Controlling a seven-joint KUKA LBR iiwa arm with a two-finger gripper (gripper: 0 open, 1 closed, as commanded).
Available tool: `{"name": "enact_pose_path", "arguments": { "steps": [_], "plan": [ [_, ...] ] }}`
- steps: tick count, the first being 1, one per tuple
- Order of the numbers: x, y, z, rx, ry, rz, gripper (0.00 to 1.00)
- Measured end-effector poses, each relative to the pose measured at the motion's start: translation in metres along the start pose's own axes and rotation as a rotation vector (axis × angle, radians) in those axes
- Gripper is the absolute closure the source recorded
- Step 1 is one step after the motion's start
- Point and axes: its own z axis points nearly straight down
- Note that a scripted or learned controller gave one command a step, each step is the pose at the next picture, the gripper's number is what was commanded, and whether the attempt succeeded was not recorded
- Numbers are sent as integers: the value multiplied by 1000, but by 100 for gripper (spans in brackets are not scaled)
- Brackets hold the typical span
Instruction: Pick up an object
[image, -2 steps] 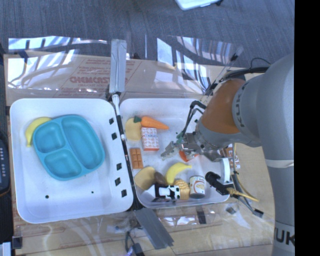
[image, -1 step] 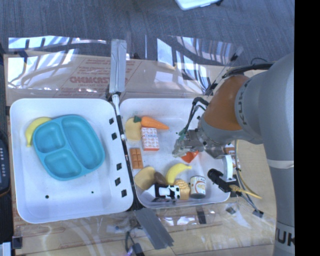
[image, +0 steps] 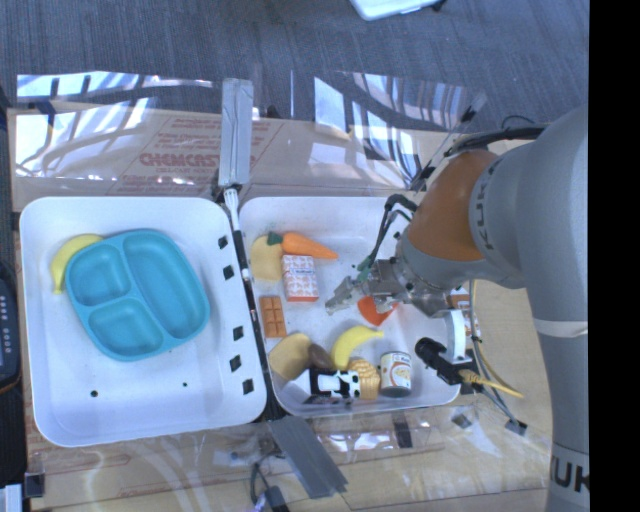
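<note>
under the end effector (image: 352, 291), finger state unclear, an orange piece (image: 374, 310) lies, axis indiscernible.

Fixed overhead camera, slanted down, both bins (image: 130, 420) framed

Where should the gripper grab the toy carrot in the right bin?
Grip the carrot across its thicker orange middle, coming straight down. It lies flat, pointing right, with bare bin floor above it; the small carton sits close below, so keep the fingers clear of it.
</note>
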Motion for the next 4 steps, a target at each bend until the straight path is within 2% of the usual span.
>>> {"name": "enact_pose_path", "arguments": {
  "steps": [1, 2, 3, 4],
  "plan": [
    [16, -33, -54, -3, 1, 119, 0],
    [8, -16, -71, -3, 1, 29, 0],
    [-2, -45, 19, -13, -1, 3, 0],
    [-7, -32, -28, -5, 0, 104, 0]
  ]
}}
